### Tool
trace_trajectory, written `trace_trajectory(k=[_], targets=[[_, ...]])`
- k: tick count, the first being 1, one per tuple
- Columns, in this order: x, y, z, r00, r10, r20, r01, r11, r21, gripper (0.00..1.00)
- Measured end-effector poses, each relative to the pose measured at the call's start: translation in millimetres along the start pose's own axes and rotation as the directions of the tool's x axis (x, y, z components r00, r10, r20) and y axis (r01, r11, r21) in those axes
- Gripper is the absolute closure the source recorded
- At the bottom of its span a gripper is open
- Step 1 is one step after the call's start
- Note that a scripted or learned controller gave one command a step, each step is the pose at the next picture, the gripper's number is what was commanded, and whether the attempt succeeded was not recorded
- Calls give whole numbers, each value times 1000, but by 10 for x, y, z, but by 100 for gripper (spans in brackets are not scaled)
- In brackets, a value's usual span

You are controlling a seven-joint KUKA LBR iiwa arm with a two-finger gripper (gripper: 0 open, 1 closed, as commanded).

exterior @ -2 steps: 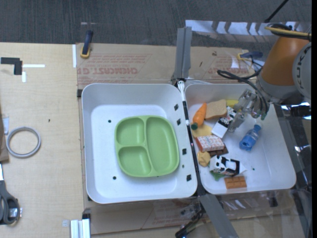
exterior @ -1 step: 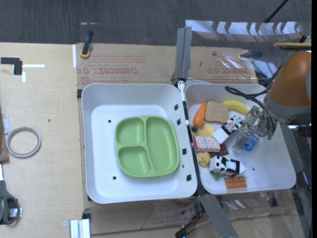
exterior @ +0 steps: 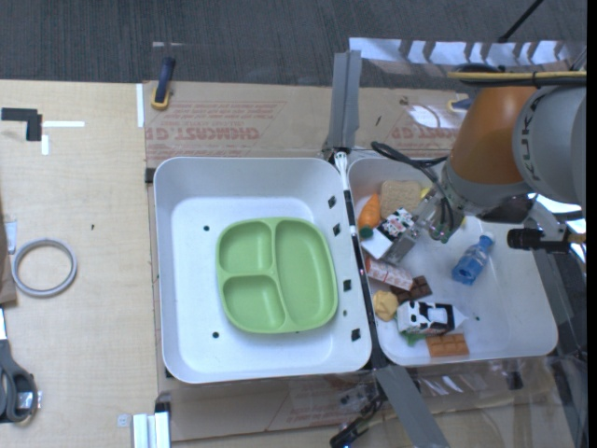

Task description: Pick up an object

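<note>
The right bin (exterior: 522, 343) holds several small objects: an orange piece (exterior: 370, 211), a tan slab (exterior: 401, 194), a black-and-white patterned item (exterior: 397, 222), a blue bottle (exterior: 471, 259), a brown wrapped bar (exterior: 387, 273), a yellow lump (exterior: 384, 302), a black-and-white cow toy (exterior: 424, 317) and an orange-brown block (exterior: 446, 345). My gripper (exterior: 407, 243) reaches down and to the left from the orange-banded wrist (exterior: 490, 138). It is low in the bin's left part, just right of the patterned item and above the brown bar. Nothing is visibly lifted.
The left bin (exterior: 177, 250) bears a green divided plate (exterior: 278, 273). A grey divider post (exterior: 343, 101) stands between the bins at the back. On the bench to the left lie a tape ring (exterior: 42, 267) and scissors (exterior: 14, 395).
</note>
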State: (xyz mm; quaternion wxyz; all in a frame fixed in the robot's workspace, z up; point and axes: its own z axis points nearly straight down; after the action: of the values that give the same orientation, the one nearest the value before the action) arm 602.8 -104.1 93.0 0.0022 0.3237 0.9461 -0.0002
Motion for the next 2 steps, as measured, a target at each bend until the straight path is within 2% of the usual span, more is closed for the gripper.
trace_trajectory(k=[1,2], targets=[[-267,-493,1,1000,21,0,-21,1000,0,0],[-39,-1269,8,998,70,-3,-70,998,1,0]])
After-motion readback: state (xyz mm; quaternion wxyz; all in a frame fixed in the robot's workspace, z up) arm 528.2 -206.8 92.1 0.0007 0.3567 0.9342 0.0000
